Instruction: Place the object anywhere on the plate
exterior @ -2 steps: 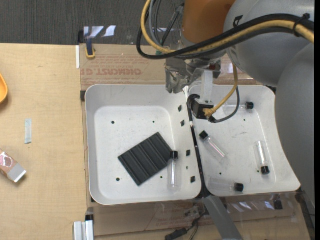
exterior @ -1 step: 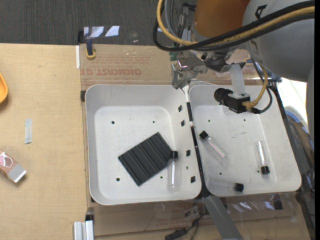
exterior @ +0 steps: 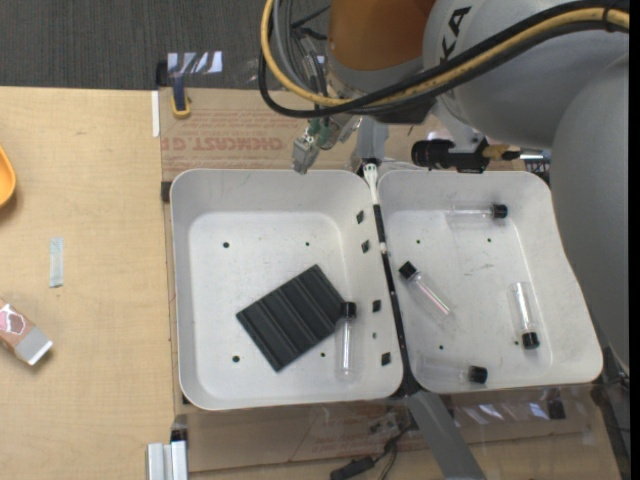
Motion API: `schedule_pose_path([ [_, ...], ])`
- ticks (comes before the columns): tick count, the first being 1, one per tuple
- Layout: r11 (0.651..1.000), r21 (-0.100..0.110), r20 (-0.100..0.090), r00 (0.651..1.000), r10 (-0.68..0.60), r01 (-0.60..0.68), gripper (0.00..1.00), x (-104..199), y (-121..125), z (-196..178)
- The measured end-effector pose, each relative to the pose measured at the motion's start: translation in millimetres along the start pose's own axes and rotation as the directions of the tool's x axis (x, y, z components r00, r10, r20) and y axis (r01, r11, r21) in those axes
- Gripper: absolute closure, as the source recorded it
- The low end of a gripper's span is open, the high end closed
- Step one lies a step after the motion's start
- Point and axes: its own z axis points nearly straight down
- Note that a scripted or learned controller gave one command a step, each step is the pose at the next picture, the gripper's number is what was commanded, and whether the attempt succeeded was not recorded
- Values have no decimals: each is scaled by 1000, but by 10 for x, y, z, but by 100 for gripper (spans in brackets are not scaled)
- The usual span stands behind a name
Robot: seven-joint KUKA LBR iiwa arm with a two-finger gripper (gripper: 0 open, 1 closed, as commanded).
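A black ribbed plate (exterior: 293,317) lies at a slant on the floor of the left bin (exterior: 200,268). A clear tube with a black cap (exterior: 346,346) rests just off the plate's right corner, close to the bin's right wall. In the right bin (exterior: 560,268) lie several more clear tubes with black caps, one near the left wall (exterior: 425,288), one at the back (exterior: 472,211) and one at the right (exterior: 522,313). My gripper (exterior: 316,144) hangs under the orange-banded wrist, above the back rim of the left bin and well away from the plate and tubes.
The big grey arm (exterior: 560,88) and its cables cover the upper right. A loose black cap (exterior: 477,374) sits at the right bin's front. On the wooden bench at the left are a grey strip (exterior: 56,263) and a small block (exterior: 22,335). Cardboard (exterior: 240,140) lies behind the bins.
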Motion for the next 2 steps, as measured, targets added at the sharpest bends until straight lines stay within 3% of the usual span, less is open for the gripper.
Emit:
schedule_pose_path([
  [1,974,-1,2,974,-227,227,100,-5,-47,-590],
  [2,868,-1,0,868,-496,496,100,-396,-475,-499],
])
